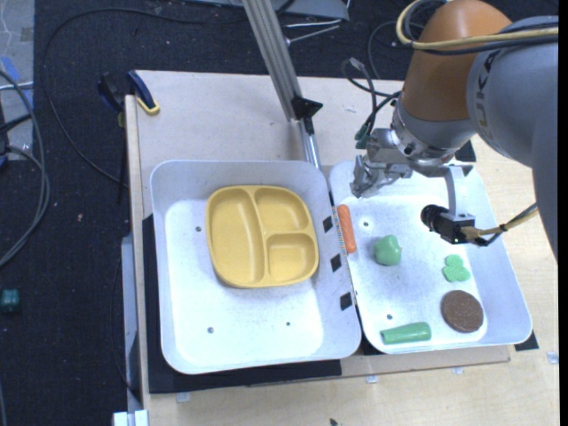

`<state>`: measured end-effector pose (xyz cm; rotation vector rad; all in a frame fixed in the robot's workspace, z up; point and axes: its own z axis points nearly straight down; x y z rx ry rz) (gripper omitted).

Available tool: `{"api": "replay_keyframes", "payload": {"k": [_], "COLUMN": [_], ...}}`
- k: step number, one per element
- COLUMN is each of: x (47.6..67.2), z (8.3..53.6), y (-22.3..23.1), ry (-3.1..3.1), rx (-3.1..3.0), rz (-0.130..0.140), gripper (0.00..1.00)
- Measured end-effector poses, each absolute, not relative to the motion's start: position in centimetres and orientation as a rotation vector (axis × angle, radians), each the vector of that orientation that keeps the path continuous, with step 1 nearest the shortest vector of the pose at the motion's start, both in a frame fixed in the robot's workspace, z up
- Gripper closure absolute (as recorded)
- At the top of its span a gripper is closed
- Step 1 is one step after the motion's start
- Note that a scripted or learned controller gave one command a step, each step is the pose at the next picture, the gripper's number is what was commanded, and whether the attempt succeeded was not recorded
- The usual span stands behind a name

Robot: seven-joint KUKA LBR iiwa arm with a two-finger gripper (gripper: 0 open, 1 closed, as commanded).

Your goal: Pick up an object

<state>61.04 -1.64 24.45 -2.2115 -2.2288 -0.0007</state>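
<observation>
My gripper [366, 182] hangs over the far left corner of the right bin [497, 238], with nothing seen between its fingers. An orange carrot [345, 227] lies just below it along the bin's left wall. A green chunk [387, 251] sits near the bin's middle. A smaller green piece [455, 268] lies to the right, with a brown round cookie [462, 311] in front of it. At the near edge lies a green bar [406, 333].
The left bin [177, 264] holds a yellow divided tray [263, 235]. A metal pole [275, 47] slants up from between the bins. A black cable and connector [444, 222] hang from the arm over the right bin.
</observation>
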Motion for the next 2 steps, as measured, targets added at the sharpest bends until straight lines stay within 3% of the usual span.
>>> {"api": "replay_keyframes", "payload": {"k": [2], "x": [59.9], "z": [23.9], "y": [8.9], "ry": [-2.231], "rx": [-2.21], "rz": [-0.003], "gripper": [1.0]}}
